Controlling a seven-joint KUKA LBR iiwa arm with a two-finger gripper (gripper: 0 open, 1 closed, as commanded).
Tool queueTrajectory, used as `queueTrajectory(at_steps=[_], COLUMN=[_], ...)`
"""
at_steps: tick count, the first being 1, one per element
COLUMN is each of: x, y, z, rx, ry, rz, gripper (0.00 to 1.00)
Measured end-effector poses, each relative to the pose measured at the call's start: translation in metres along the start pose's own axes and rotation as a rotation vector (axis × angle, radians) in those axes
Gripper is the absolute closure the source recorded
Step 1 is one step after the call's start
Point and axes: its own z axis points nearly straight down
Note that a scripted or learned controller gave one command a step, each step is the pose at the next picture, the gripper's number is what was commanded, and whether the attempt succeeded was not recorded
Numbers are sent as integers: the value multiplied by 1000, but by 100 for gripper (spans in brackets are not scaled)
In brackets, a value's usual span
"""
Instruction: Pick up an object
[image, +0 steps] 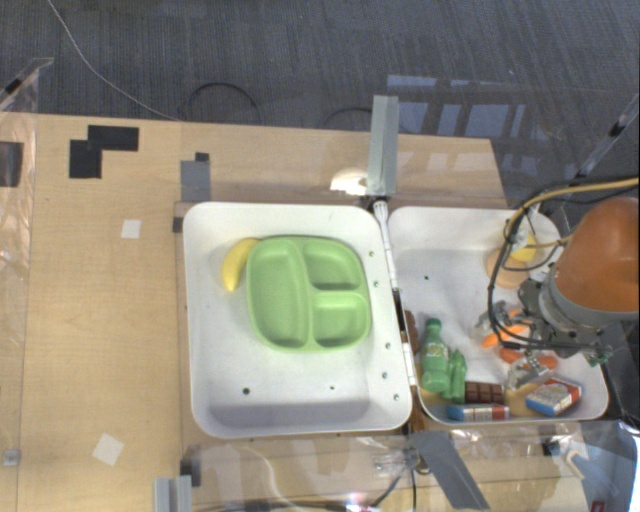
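The gripper (528, 352) sits low in the right bin (440, 250) among small packed items — whether it grips anything, I cannot tell. Crowding near the orange piece (492, 340) and carton (552, 398) invites a glancing miss.

Brightness: bright, even overhead light; the two shallow white bins (200, 330) look almost washed out.
Glare: a small hot spot on the pale wooden table (90, 330) just behind the bins' shared back corner, and pale reflections along the table's front and right edges.
Shadows: soft and short; a grey shade lies inside the left bin's front wall, and a faint one rings the green plastic divided plate (305, 292).
Sharpness: mostly crisp; the grey arm with the orange band (600, 262) looks slightly soft.
Distortion: little visible.
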Motion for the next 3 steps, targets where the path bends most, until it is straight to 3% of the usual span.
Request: queueTrajectory(at_steps=[1,2,3], x=[-33,-89,-29], y=[56,35,54], z=[-1,2,-1], rx=[-1,-4,-2], ry=[-1,2,1], rz=[-14,-55,56], gripper=[0,0,0])
